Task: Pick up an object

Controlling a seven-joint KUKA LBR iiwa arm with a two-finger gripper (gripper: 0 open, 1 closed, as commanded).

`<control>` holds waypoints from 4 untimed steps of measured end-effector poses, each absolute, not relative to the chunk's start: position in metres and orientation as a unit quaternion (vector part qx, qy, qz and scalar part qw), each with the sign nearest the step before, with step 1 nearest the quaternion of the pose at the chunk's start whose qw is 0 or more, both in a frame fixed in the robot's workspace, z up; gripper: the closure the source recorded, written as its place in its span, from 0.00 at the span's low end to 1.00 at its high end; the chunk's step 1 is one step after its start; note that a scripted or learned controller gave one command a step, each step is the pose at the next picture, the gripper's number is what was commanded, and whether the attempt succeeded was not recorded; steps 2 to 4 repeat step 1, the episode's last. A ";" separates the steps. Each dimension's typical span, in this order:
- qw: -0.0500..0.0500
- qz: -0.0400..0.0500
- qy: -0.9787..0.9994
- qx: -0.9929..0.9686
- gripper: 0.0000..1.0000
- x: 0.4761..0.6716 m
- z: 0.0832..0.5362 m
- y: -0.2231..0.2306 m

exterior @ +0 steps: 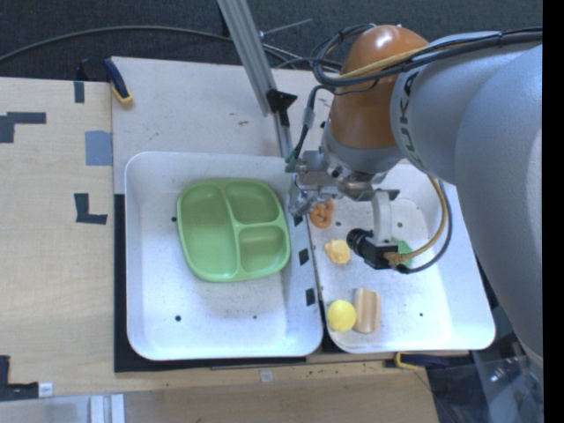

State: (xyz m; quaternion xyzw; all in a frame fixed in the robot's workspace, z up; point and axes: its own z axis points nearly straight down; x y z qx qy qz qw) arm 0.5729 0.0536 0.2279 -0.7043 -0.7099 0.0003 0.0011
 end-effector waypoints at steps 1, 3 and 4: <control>0.001 0.000 -0.710 -0.705 1.00 0.593 0.226 0.100; 0.001 0.000 -0.710 -0.705 1.00 0.593 0.226 0.100; 0.001 0.000 -0.710 -0.705 1.00 0.593 0.226 0.100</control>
